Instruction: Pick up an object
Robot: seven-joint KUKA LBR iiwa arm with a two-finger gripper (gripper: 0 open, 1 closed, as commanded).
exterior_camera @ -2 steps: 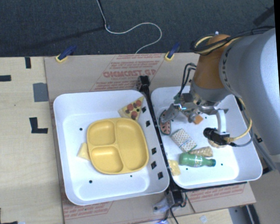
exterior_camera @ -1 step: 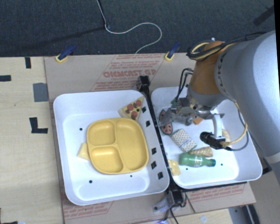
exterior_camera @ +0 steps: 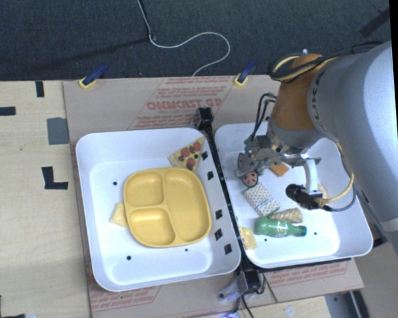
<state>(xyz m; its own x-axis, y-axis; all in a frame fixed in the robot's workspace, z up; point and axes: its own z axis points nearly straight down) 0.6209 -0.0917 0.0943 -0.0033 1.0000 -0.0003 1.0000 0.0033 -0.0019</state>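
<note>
the gripper (exterior_camera: 249,166) hangs low in the right white bin (exterior_camera: 351,243), above a small round brown piece (exterior_camera: 251,179); its grip state cannot be told; a green plastic bottle (exterior_camera: 280,227) lies nearby.

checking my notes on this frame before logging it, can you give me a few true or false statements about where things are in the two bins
1. The yellow divided plate lies in the left bin. True.
2. The green bottle stands upright in the left bin. False: it lies on its side in the right bin.
3. The pizza slice toy sits near the left bin's upper right corner, by the divider. True.
4. The claw hangs over the yellow plate. False: it is over the right bin's upper left part, near a small round reddish piece.
5. A white patterned packet lies in the right bin, above the bottle in the view. True.
</note>
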